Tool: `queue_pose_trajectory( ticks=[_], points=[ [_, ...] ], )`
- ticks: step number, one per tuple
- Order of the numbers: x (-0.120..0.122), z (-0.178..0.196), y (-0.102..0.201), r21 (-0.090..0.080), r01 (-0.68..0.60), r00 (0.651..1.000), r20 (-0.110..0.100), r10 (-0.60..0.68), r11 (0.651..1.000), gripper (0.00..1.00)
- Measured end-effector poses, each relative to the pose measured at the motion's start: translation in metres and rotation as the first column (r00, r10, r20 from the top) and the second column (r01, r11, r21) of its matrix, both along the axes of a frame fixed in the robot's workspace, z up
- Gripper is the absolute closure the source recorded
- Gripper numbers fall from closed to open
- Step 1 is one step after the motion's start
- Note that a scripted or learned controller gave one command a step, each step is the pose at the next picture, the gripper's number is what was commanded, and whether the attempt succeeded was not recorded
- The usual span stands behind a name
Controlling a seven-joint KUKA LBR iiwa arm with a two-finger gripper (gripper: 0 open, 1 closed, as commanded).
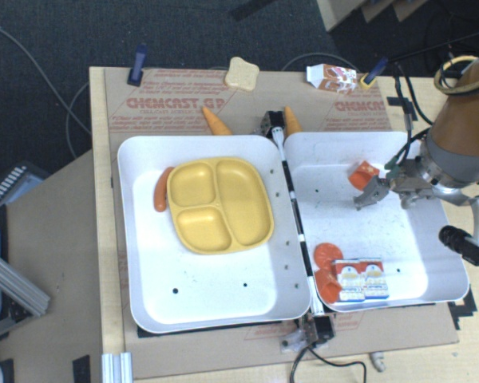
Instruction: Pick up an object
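In the right bin point(431, 278) a small orange-red block point(362, 173) lies near the back. My gripper point(389, 195) hangs just to the right of and below it, its fingers spread open with nothing between them. One grey fingertip point(368, 197) sits close under the block. Nearer the front of the same bin lie two red discs point(328, 254) and a small printed box point(359, 281). The left bin point(215, 302) holds a yellow divided plate point(220, 204) with a red sausage point(160, 191) beside its left edge.
Behind the bins, on the cardboard, lie a bread slice point(242, 73), a carrot point(215, 122), a second orange piece point(292, 120), a small carton point(333, 76) and a blue clip point(136, 65). A black clamp point(273, 122) sits where the bins meet.
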State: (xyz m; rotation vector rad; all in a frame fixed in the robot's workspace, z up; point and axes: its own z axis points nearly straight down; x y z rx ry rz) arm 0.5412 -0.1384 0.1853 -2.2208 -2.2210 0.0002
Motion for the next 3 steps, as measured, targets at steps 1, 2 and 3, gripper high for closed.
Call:
queue_pose_trajectory(
  ticks=[1,2,3],
  points=[
    [0.069,-0.038,-0.038,-0.002,0.000,1.000,0.001,0.000,1.000,0.00],
    [0.106,-0.101,-0.026,0.000,-0.001,1.000,0.001,0.001,1.000,0.00],
    [0.109,-0.088,-0.026,-0.003,-0.002,1.000,0.009,0.002,1.000,1.00]
  ],
)
